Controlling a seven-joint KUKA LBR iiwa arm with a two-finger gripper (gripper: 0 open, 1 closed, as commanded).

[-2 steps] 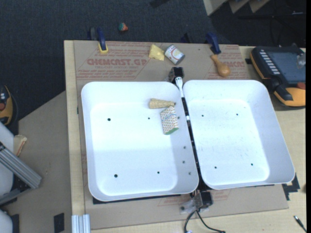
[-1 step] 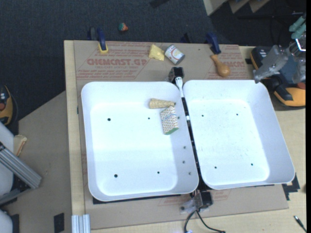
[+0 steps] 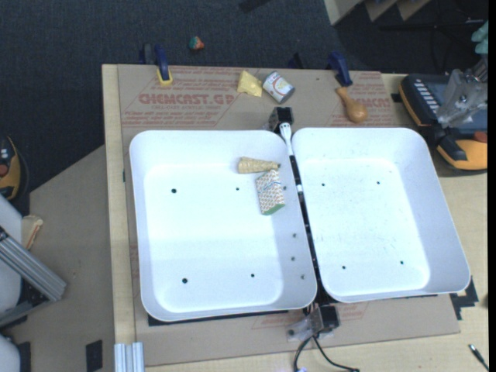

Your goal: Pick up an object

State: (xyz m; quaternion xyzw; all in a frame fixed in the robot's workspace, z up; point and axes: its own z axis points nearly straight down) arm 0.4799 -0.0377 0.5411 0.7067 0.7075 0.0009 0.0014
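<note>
the small patterned packet (image 3: 269,191) in the left bin (image 3: 155,208), touching a tan cone-like piece (image 3: 257,165) near the divider, looks light, soft and probably crinkly, best pinched across its narrow width; the gripper's state cannot be told.

Smooth white plastic bins (image 3: 155,208), matt brown cardboard bench top (image 3: 194,99), patterned paper-like packet (image 3: 270,191), dark rough carpet (image 3: 70,22)

The small coloured item (image 3: 197,43) on the dark floor beyond the bench is too small to identify. The print on the patterned packet (image 3: 270,191) in the left bin (image 3: 155,231) is illegible.
</note>
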